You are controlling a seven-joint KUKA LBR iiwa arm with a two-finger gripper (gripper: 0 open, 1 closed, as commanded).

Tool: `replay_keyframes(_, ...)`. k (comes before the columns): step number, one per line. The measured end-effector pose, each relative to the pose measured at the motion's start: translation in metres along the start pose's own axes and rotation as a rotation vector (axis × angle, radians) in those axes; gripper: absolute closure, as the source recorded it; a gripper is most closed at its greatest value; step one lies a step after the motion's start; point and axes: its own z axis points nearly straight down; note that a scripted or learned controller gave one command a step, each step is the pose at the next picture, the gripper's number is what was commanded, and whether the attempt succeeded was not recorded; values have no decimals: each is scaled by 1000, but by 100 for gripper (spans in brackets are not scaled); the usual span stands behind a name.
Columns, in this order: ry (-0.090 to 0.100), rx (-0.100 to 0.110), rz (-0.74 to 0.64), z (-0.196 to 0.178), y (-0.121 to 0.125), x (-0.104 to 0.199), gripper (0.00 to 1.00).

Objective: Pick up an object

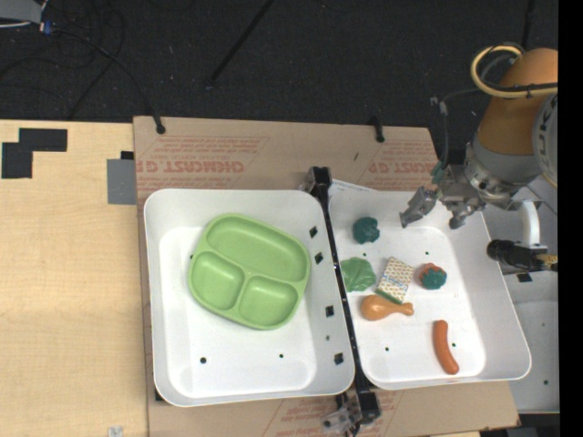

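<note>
Candidate objects lie in the right bin (510, 353): a dark green toy vegetable (366, 229) near the back, a leafy green piece (358, 274), a patterned cream block (395, 279), a round green-and-orange toy (433, 277), a toy drumstick (385, 309) and a toy sausage (445, 346) toward the front. The tool (441, 209) hangs over the bin's back edge with its two fingers spread apart and nothing between them, well clear of every item. The step in hand appears to be the approach; the next move likely calls for choosing one item, centring above it and descending. The left bin (173, 353) holds a light green divided plate (249, 270). Both bins rest on printed cardboard (237, 157) over a pale wooden bench (64, 299); dark cabled floor lies behind.
</note>
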Motion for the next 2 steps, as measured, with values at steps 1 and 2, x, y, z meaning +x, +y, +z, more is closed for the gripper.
replay_keyframes(1, -2, -13, -2, -8, 3, 0, 0)
replay_keyframes(2, -2, -10, -2, 35, 5, 0, 0)
